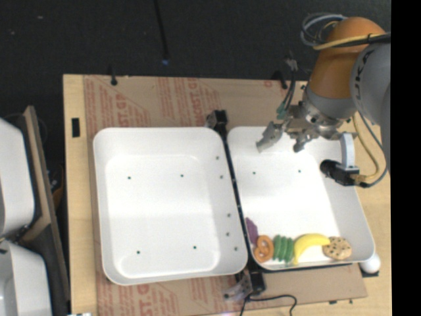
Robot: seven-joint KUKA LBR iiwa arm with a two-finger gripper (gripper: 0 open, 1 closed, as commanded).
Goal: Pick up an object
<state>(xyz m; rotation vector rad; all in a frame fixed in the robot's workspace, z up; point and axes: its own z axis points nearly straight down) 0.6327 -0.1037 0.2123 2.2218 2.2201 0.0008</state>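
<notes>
Gripper [284, 141] hangs spread wide, holding nothing, over the right bin [342, 203]. Well below it lie the pretzel [263, 247], banana [310, 243] and cookie [337, 247].

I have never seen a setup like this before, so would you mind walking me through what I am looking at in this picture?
Gladly. The picture comes from a single camera fixed above a bench, looking down at a slant. The grey and orange machine at the right is a robot arm; the part at its end is the tool, two fingers spread apart with nothing between them, hanging over the far end of the right bin.

On the bench sit two shallow white bins side by side. The left bin has small dark dots on its floor. The right bin holds a row of small toy-like foods along its near edge: a purple piece, a pretzel, a green item, a banana and a cookie. The arm's job is to pick one up; none is lifted yet.
</notes>
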